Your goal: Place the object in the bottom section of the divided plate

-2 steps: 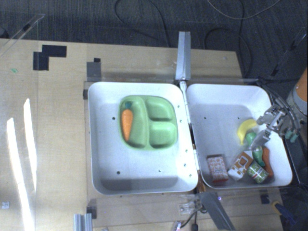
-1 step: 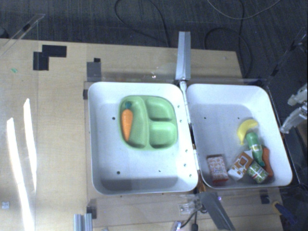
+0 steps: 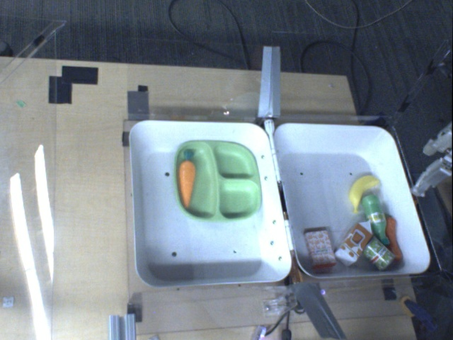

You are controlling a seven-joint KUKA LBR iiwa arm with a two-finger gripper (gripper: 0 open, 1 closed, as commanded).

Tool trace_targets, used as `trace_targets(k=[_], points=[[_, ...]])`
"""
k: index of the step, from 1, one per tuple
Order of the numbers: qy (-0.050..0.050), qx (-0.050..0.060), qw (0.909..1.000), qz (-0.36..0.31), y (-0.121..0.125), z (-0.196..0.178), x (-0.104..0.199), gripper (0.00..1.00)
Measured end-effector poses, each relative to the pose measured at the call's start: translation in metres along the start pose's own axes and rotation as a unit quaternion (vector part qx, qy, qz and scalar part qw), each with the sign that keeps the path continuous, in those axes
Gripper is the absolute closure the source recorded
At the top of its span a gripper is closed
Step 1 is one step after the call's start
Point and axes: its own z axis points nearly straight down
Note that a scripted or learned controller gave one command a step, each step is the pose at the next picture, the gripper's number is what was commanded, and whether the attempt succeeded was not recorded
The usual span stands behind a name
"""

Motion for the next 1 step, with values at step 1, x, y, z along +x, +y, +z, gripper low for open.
trace_targets(k=[1], points=[[0.004, 0.001, 0.9991, -0.043, -0.0308, 0.2217, -0.0162, 0.00]])
